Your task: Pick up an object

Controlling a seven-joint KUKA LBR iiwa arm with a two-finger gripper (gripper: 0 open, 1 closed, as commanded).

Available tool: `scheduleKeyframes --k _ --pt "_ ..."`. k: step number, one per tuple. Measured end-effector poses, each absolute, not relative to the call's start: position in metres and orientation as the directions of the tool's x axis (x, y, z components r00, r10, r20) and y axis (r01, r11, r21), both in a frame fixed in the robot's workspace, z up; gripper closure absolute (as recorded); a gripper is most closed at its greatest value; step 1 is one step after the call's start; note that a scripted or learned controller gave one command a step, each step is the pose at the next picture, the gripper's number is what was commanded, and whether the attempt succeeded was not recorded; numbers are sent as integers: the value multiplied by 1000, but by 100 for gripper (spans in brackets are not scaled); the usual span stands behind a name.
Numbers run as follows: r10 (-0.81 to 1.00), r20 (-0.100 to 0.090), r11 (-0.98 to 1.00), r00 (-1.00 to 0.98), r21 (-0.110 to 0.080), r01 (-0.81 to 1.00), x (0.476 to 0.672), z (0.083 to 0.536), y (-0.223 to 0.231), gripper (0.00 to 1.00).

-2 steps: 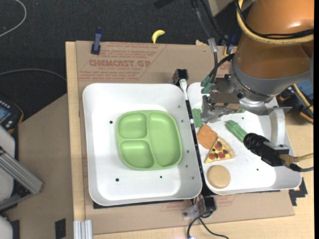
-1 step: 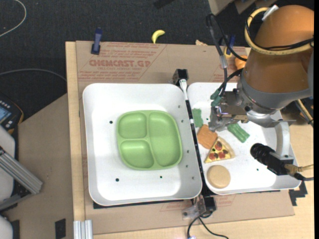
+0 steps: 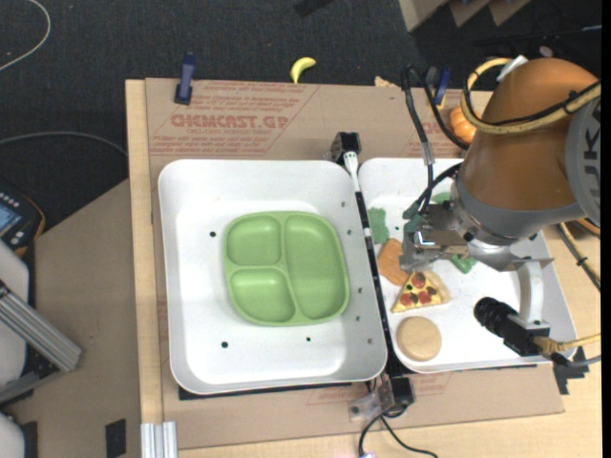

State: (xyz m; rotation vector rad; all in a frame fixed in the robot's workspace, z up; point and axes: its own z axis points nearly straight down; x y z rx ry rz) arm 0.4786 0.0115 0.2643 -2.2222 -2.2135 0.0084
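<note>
**Arm hovers over toy food in crowded right bin**

Cardboard-topped bench (image 3: 239,122), two white bins side by side — the left bin (image 3: 186,256) holds a smooth green divided plate (image 3: 286,267); the right bin (image 3: 535,346) holds the pickable pieces. The gripper (image 3: 427,239) hangs low over an orange piece (image 3: 390,261), with a pizza slice (image 3: 420,292) and a round tan cookie (image 3: 418,338) just nearer. Whether its jaws are released or clenched cannot be told. Risk: the pieces look flat, smooth and close together — fingers may slide off, or nudge a neighbour against the bin's wall.
</note>
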Motion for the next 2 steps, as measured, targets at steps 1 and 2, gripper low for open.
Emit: scheduleKeyframes --k 1,2 --pt "1000 1 5 -5 4 1000 480 301 76 100" --pt "1000 6 5 -5 21 1000 481 460 98 100"
